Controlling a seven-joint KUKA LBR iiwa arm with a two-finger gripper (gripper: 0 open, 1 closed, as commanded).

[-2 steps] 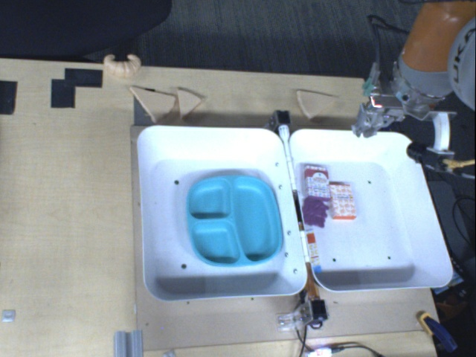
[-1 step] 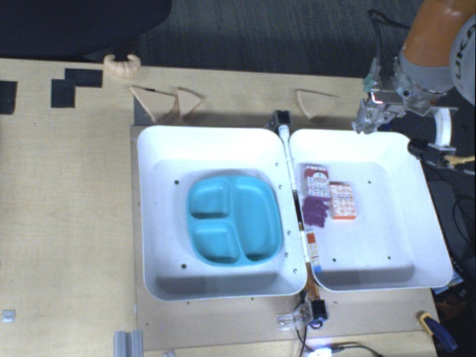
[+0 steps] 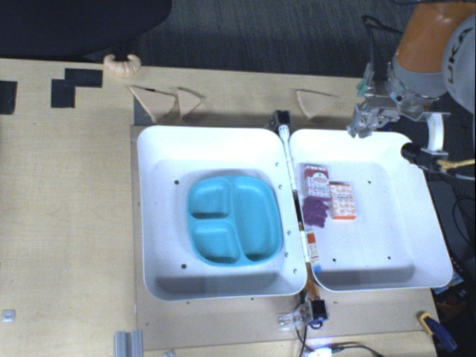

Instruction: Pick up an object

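Note:
In the right bin (image 3: 387,266) lie a dark red packet (image 3: 315,180), a purple crumpled item (image 3: 314,211) just below it, and an orange-and-white packet (image 3: 342,200) beside them. A thin pen-like stick (image 3: 310,246) rests against the bin's left wall. My gripper (image 3: 362,125) hovers over the far rim of the right bin, well behind and to the right of these objects. Nothing shows between its fingers.
The left bin (image 3: 160,199) holds a blue divided tray (image 3: 233,218). A black-tipped tool (image 3: 282,125) lies along the seam between the bins. Pale wedge brackets (image 3: 167,99) stand behind the bins on the wooden bench.

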